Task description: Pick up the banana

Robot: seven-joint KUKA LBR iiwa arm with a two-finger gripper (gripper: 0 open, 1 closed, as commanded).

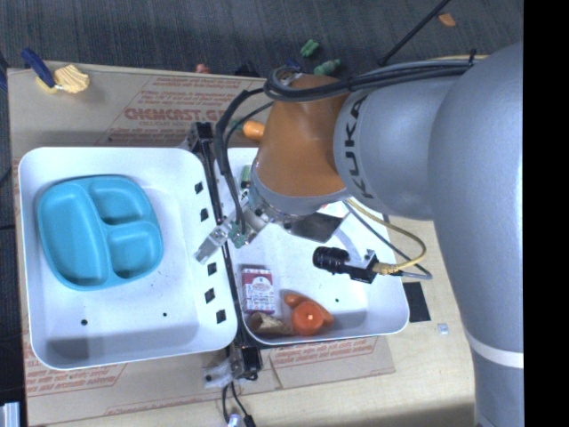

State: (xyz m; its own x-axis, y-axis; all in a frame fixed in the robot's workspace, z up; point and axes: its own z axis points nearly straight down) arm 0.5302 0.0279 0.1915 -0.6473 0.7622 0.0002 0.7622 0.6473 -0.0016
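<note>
Camera view: the claw [213, 241] hangs low over the wall between the left bin [27, 238] and the right bin [391, 314]; how wide it stands I cannot tell. I cannot pick out the banana for certain. A dull brownish shape [267, 325] against the right bin's front wall, just below the red box [258, 290] and beside a round orange thing [308, 317], may be it. If so, the claw should likely move toward that wall, line up across the shape's narrow width and avoid its neighbours. It looks small, soft and dark.
</note>
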